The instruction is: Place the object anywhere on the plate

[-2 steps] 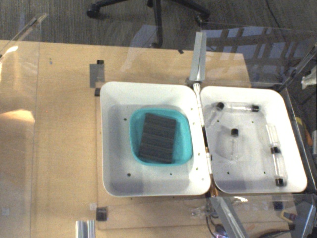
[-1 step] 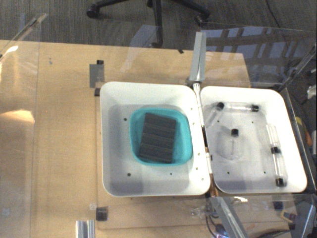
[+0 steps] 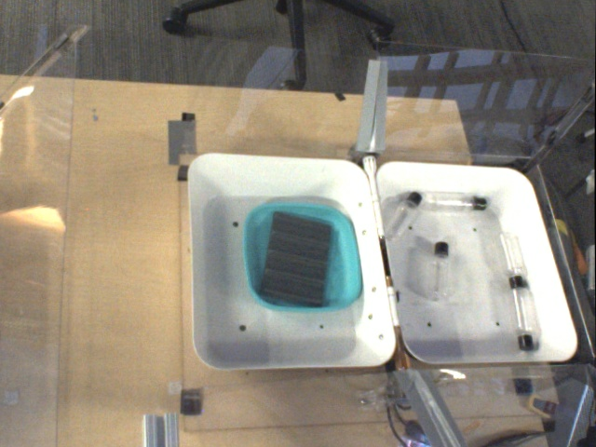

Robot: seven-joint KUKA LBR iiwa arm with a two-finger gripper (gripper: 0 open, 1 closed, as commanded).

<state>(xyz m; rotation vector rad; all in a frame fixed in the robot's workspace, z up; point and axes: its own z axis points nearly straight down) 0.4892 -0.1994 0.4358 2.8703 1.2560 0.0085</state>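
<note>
A dark grey ribbed rectangular block (image 3: 296,259) lies on a teal square plate (image 3: 346,266). The plate rests in the middle of the left white bin (image 3: 214,277). The block sits slightly tilted, well inside the plate's rim.
The right white bin (image 3: 549,250) holds clear plastic tubes with black caps (image 3: 518,298) along its far and right sides, plus a small black piece (image 3: 440,248) near its middle. A metal post (image 3: 371,119) rises behind the seam between bins. An office chair base (image 3: 293,7) stands beyond the bench.
</note>
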